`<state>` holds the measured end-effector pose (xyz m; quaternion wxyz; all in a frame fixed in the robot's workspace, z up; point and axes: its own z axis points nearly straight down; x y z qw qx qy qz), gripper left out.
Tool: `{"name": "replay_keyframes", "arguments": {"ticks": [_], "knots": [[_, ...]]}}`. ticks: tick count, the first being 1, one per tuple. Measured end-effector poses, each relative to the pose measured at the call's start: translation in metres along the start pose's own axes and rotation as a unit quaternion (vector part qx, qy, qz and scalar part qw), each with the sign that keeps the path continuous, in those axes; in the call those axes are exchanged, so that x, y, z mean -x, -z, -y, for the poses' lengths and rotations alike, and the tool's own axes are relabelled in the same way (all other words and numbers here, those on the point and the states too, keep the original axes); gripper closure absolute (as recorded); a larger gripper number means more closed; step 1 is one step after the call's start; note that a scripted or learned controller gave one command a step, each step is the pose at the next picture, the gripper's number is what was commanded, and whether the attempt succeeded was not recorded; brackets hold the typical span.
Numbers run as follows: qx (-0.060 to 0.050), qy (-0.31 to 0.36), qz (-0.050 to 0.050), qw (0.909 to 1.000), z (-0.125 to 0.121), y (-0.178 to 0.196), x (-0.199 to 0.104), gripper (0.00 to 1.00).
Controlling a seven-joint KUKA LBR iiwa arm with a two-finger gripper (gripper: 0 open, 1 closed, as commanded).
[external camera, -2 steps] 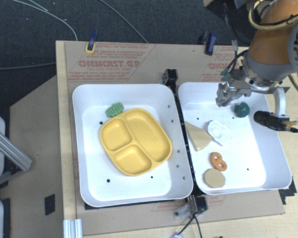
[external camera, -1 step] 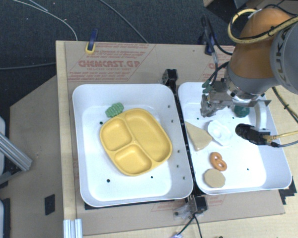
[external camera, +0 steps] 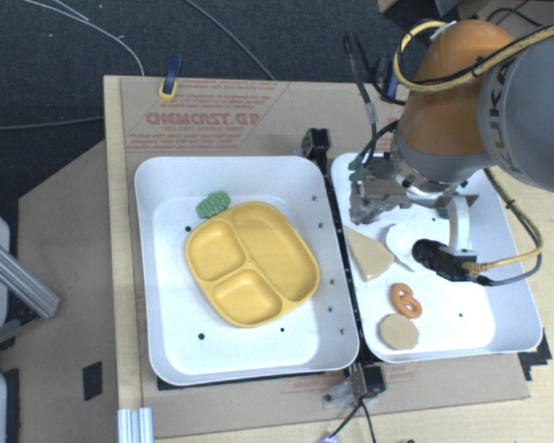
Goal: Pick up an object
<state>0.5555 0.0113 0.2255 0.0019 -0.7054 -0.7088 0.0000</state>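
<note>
In the left bin (external camera: 157,247), a yellow tray (external camera: 251,262) with a small green thing (external camera: 213,204) touching its top edge; in the right bin (external camera: 508,326), gripper (external camera: 374,206) above a pale wedge (external camera: 369,255), fingers too hidden to tell, then orange ring (external camera: 404,300), tan disc (external camera: 399,331).

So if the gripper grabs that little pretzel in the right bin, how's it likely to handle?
The pretzel looks small and looped with holes, so probably light for its size. It lies flat on the bin floor, so it likely won't roll, but its low profile may give fingers little to pinch. It sits close to the round beige piece, which a grab might nudge.
</note>
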Motion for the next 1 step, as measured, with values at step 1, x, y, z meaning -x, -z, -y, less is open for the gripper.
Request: {"name": "replay_keyframes", "arguments": {"ticks": [1], "knots": [[-0.001, 0.000, 0.000, 1.0000, 0.0234, -0.0112, -0.0480, 1.00]]}}
